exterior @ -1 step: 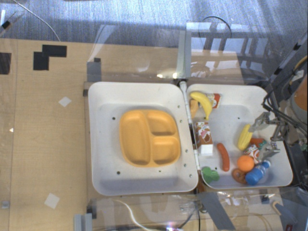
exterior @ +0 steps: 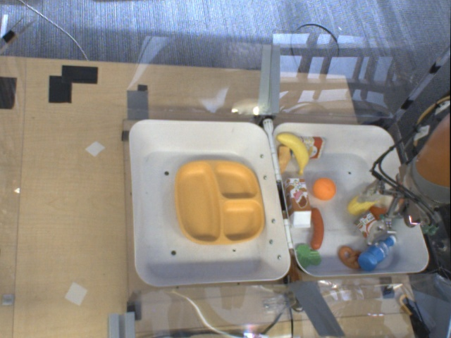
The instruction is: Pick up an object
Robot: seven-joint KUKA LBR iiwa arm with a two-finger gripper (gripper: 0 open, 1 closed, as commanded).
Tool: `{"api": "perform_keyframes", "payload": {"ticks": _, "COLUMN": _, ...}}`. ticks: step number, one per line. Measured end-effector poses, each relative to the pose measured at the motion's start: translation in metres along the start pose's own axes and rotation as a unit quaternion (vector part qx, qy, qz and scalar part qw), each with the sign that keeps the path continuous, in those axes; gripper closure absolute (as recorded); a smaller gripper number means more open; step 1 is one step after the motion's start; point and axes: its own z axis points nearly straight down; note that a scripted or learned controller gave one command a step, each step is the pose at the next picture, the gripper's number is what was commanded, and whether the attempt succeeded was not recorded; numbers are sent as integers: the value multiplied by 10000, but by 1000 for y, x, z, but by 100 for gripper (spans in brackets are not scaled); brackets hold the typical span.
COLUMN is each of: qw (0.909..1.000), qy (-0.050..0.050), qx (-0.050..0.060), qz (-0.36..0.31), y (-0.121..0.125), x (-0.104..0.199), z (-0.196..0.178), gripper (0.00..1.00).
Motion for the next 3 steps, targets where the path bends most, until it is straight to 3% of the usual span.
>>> {"api": "perform_keyframes", "payload": {"ticks": 1, "qw": 9733, "qy": 95, "qx": -7, "qz": 2292, "y": 60, "x": -29, "z": 7, "gripper": 0}}
{"api": "perform_keyframes", "payload": {"ticks": 2, "qw": 9616, "qy": 74, "qx": 4, "qz": 2744, "y": 37, "x": -74, "z": 32, "gripper": 0}}
{"api": "perform_keyframes", "payload": {"ticks": 3, "qw": 9550, "qy": 70, "qx": 7, "qz": 2966, "y": 50, "x": -28, "z": 29, "gripper": 0}}
